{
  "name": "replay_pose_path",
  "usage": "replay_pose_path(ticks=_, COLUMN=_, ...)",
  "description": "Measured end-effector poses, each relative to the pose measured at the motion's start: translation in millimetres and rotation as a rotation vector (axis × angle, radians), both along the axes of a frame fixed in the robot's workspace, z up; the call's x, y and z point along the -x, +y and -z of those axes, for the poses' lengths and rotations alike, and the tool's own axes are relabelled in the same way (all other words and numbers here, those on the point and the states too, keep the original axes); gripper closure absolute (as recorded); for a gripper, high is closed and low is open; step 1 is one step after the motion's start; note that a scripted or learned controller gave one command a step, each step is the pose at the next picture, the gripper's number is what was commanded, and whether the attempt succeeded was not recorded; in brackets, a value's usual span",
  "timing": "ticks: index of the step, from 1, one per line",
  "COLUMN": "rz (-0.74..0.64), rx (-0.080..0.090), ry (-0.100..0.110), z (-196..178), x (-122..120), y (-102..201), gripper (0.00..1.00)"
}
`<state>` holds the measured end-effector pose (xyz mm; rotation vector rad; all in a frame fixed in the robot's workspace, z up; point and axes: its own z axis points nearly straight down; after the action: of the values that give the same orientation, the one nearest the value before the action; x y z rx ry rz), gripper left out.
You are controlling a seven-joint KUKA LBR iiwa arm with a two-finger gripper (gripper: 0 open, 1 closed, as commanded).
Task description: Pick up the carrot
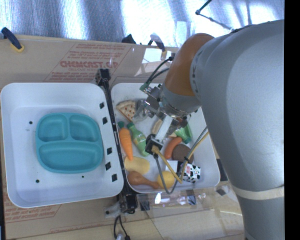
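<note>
Carrot (pixel 125 143) lies in the right bin (pixel 124 90), flat against its left wall, about halfway along, lengthwise to the wall. Nothing is gripping it.

Arm (pixel 240 109) comes in over the right bin's right edge and covers much of it. Left bin (pixel 15 114) carries a teal divided plate (pixel 68 142) at its centre.

Gripper (pixel 159 128) is over the middle of the right bin, on the side of the carrot away from that wall and clear of it. Can't tell whether it's spread or closed.

Green bottle (pixel 138 138) sits between carrot and gripper, just beside the carrot. Toast slice (pixel 127 109) is near the bin's far left corner.
</note>
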<state>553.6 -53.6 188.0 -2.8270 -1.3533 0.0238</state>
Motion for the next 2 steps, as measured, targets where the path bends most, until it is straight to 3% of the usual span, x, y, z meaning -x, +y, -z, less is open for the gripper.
replay_pose_path(ticks=1, rz=-0.069, rx=-0.005, ry=-0.003, z=-2.2, x=22.6, y=65.7, gripper=0.0)
replay_pose_path(ticks=2, rz=-0.075, rx=-0.005, ry=0.003, z=-11.6, x=22.2, y=64.3, gripper=1.0)
